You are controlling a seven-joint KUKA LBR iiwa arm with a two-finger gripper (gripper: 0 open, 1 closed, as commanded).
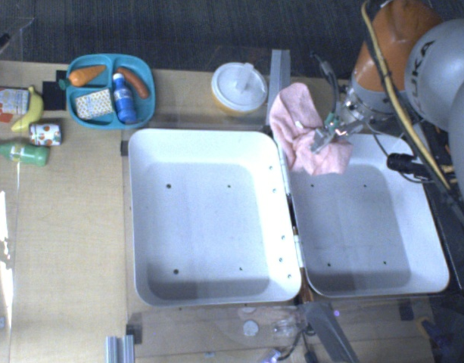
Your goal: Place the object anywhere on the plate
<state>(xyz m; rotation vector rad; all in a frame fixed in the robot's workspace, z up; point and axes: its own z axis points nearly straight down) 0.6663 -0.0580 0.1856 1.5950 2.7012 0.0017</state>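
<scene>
Reading "KUKA" on our grey arm (443, 66) at three o'clock, we clamp our gripper (326, 136) on the pink cloth (303, 131) at the right bin's (383, 278) eleven o'clock corner.

you're looking down at a slant from one fixed camera above the bench (65, 225), both white bins (209, 218) in full frame, the arm (436, 59) entering from the right.

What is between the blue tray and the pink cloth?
In the camera view, a round white lid on a yellow tub stands on the bench between the blue tray and the pink cloth. A grey post rises just left of the cloth.
</scene>
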